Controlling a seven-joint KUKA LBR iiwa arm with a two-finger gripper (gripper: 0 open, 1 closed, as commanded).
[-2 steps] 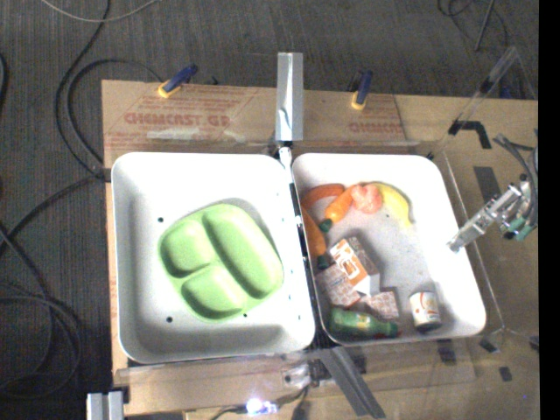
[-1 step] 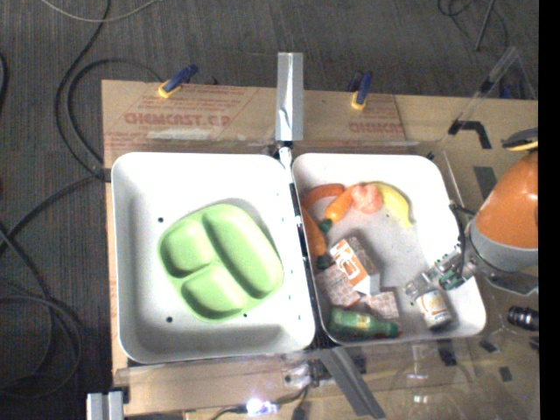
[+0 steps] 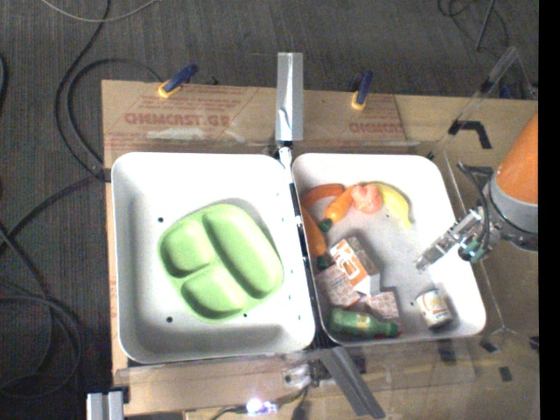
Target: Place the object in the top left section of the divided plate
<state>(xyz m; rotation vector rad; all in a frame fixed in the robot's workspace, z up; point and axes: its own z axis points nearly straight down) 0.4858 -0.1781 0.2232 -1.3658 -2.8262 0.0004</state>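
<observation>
1. Two shallow white plastic bins sit side by side on the brown board worktop (image 3: 131, 125) — left bin (image 3: 131, 261), right bin (image 3: 442, 178).
2. Green three-section divided plate (image 3: 220, 259) lies in the left bin, roughly centred and turned at an angle; all three sections look bare.
3. Right bin holds the clutter, mostly along its left side and the far end.
4. Far end: orange carrot-shaped toy (image 3: 339, 203), a pinkish round fruit toy (image 3: 368, 198) touching it, and a yellow banana toy (image 3: 399, 203) just beside that fruit.
5. A long orange-red piece (image 3: 312, 232) runs along the left wall of the right bin (shape hard to make out).
6. Middle: small orange-and-white carton (image 3: 352, 265), with another reddish-white packet (image 3: 337, 289) under and beside it.
7. Near end: dark green bottle (image 3: 363, 324) lying on its side, plus a small white-red packet (image 3: 382, 304) just above it.
8. Small tin can with a light label (image 3: 434, 308) sits on its own near the right bin's near-right corner.
9. Grey arm with orange band (image 3: 529, 173) comes in from the right; its pincer (image 3: 430, 258) hangs over bare floor of the right bin, between the carton and the right wall.
10. Pincer fingers look slightly parted with nothing between them — not gripping, not touching any item.
11. Nearest item to the pincer is the tin can, a little toward the near edge, still apart from it.
</observation>
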